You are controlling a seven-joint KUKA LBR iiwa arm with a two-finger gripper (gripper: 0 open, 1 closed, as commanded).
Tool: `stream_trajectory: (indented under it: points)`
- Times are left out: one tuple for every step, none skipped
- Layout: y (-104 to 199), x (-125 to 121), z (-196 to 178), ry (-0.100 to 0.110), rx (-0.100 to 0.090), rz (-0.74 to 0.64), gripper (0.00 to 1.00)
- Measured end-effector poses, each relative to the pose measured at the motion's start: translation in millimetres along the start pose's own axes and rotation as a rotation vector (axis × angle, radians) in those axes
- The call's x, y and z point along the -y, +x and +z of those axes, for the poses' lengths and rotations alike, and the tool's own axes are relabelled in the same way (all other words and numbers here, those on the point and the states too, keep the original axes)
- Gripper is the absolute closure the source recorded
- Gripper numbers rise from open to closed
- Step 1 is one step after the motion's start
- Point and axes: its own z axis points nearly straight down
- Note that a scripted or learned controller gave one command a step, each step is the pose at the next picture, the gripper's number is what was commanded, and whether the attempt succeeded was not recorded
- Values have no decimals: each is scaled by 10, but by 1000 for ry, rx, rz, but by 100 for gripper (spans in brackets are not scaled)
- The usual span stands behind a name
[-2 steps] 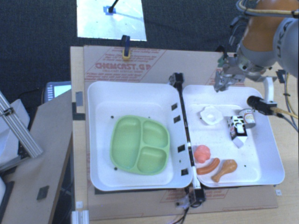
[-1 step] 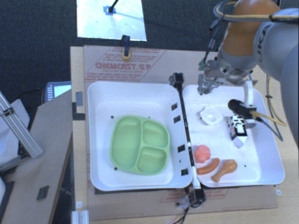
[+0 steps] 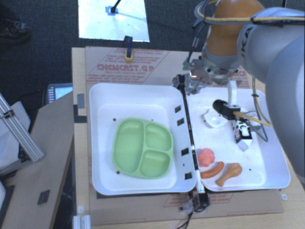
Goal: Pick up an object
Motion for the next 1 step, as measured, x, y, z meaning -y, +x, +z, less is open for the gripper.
stream_trajectory:
  points:
    - [592,-73,3,0,-1,-1,100]
